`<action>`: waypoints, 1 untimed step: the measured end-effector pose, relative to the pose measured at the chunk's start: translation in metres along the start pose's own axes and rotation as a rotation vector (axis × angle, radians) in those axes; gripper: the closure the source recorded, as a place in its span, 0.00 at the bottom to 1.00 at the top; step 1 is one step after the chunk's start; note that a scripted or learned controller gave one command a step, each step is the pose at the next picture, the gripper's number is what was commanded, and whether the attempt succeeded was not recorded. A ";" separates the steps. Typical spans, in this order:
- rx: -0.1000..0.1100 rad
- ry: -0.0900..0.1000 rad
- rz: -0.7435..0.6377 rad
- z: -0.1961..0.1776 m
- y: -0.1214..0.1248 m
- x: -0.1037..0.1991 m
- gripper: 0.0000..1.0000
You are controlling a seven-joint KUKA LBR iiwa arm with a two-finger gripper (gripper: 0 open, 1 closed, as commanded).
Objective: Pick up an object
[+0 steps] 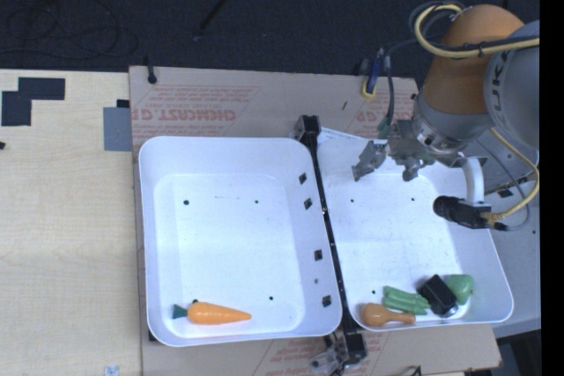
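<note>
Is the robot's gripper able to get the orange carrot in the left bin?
Probably yes. The carrot lies alone with nothing on it, though the gripper hangs over the right bin, across the divider.

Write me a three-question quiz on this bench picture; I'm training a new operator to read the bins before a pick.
1. True or false: the carrot lies in the left bin.
2. Where in the right bin is the cluster of green bean pod, black block and small pear-shaped orange piece? A) far edge B) near edge C) centre
3. Fill in: the gripper hangs over the ____ end of the right bin.

Key: 1 true. 2 B. 3 far.
</note>
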State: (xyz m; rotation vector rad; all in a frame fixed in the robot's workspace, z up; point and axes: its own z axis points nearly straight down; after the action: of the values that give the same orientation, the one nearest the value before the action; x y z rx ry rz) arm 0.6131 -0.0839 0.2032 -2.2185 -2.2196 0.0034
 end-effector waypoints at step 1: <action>0.001 0.000 0.000 -0.010 0.000 0.000 1.00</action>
State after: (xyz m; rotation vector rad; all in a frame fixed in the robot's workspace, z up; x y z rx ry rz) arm 0.6131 -0.0844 0.2129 -2.2174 -2.2191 0.0043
